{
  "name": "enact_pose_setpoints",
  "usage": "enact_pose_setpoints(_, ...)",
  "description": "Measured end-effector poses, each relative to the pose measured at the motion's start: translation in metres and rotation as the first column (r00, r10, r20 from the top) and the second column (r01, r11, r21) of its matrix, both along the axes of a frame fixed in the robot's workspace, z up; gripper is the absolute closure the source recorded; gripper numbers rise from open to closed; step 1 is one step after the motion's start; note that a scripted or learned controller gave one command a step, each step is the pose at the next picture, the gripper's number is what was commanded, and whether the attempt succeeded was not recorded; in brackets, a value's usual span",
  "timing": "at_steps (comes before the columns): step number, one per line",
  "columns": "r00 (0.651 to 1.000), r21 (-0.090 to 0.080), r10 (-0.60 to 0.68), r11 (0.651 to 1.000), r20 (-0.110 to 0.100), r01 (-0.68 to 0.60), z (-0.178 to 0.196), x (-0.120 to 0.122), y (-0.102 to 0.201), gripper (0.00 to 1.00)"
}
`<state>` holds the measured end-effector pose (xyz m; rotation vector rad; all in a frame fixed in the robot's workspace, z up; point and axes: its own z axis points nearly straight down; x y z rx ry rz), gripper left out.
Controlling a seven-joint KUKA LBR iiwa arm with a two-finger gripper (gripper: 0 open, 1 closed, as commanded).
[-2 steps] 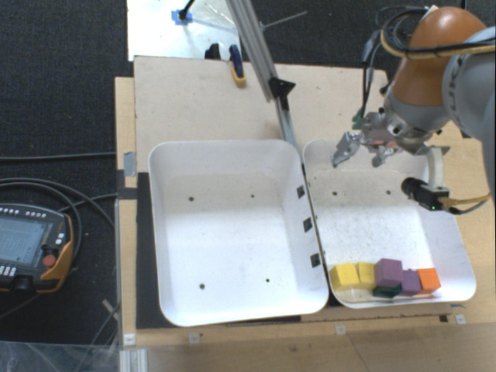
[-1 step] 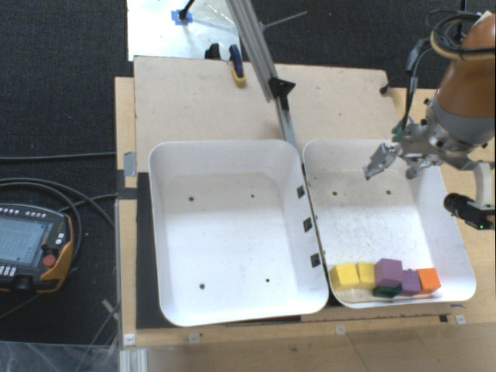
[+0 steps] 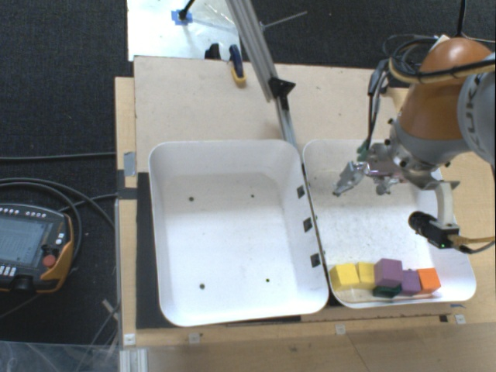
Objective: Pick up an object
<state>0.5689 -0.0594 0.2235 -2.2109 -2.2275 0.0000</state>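
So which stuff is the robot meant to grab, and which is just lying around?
For the job:
- end effector
- yellow blocks
- purple blocks
- dark green block
- orange block
- right bin holding them

Just lying about:
- left bin
- control pad
- clamp

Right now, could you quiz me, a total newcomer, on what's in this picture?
1. True or false: the blocks lie in the left bin.
2. Which block sits farthest right: A yellow, B purple, C orange?
3. Fill in: the claw hangs over the ____ bin.

Key: 1 false, they line the near edge of the right bin. 2 C, the orange block. 3 right.
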Motion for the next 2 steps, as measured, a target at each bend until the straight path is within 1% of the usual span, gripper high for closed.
enact_pose_setpoints(1,1.000,0.002,0.003,1.000,-0.004,-0.003,-0.035,-0.048,0.062,0.00)
enact_pose_setpoints(2,1.000,-0.004,-0.010,1.000,0.007,0.010,-0.004,-0.036,0.012,0.00)
